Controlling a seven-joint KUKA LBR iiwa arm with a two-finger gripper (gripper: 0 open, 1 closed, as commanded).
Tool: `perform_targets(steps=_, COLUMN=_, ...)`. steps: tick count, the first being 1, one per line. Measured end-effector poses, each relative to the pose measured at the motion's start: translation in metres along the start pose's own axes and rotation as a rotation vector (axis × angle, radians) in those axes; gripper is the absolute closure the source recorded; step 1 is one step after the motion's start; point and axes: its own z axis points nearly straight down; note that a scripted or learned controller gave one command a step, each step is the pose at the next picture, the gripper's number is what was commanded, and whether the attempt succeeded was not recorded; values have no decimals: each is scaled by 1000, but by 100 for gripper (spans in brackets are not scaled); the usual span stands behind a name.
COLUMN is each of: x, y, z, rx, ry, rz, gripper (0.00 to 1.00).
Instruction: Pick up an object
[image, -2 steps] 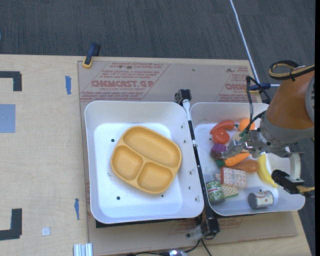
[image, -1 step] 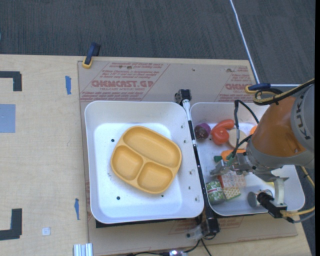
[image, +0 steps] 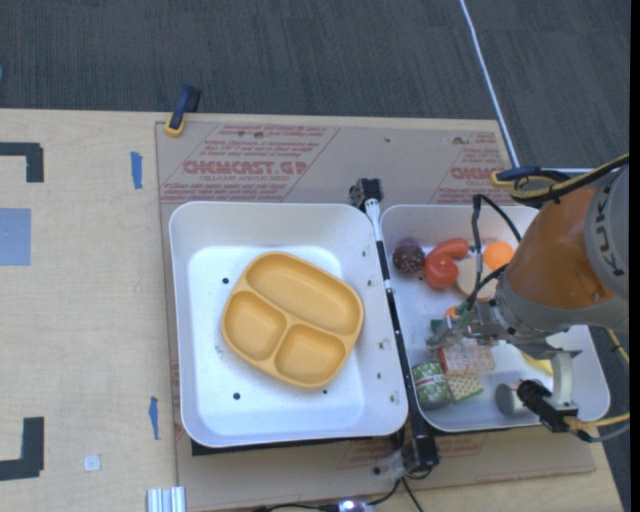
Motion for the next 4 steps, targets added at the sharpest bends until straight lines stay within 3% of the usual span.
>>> perform_targets(steps=1, x=67, y=-14, z=-85, rx=17, ry=0, rz=0, gripper=100)
perform_targets(steps=2, x=67, y=-12, z=-95, rx=13, ry=0, rz=-1, gripper=100)
perform_targets(steps=3, x=67, y=-12, z=-95, rx=13, ry=0, rz=-1, gripper=0)
perform_targets(steps=4, x=13, y=-12, z=-85, rx=18, ry=0, rz=1, gripper=0)
